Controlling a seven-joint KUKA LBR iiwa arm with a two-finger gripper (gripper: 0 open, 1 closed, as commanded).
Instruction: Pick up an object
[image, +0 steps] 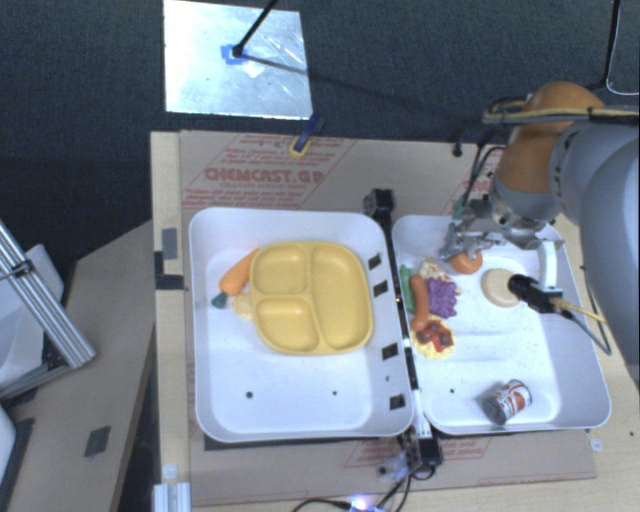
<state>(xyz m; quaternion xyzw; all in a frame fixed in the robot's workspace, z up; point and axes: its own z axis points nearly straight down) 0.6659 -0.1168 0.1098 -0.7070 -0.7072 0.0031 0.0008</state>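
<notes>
On the bench (110, 330), two shallow white bins sit side by side, seen from above at a slant.

The left bin (215, 400) holds a yellow divided plate (305, 297) with three compartments, lying flat near the bin's middle. A toy carrot (237, 272) lies against the plate's left rim, with its green end pointing toward the bin's left edge.

The grey arm (600, 170), with an orange band (545, 130) above the wrist, reaches in over the far right corner of the right bin (560, 370). The gripper (468, 243) hangs low near that bin's far edge. Whether it is open or closed cannot be told from this angle.

A small orange ball (465, 264) lies on the bin floor right at the gripper's tip, either touching it or just beside it. Nothing can be seen held.

A pale round disc (496, 288) lies just to the right of the ball. Along the right bin's left edge lies a cluster of toy food:
- a green piece (405, 276)
- an orange-red stick (417, 293)
- a purple bunch of grapes (442, 297)
- a yellow and red piece (433, 340), nearer the camera

A small can (506, 400) lies on its side close to the bin's near edge, well apart from everything else.
</notes>
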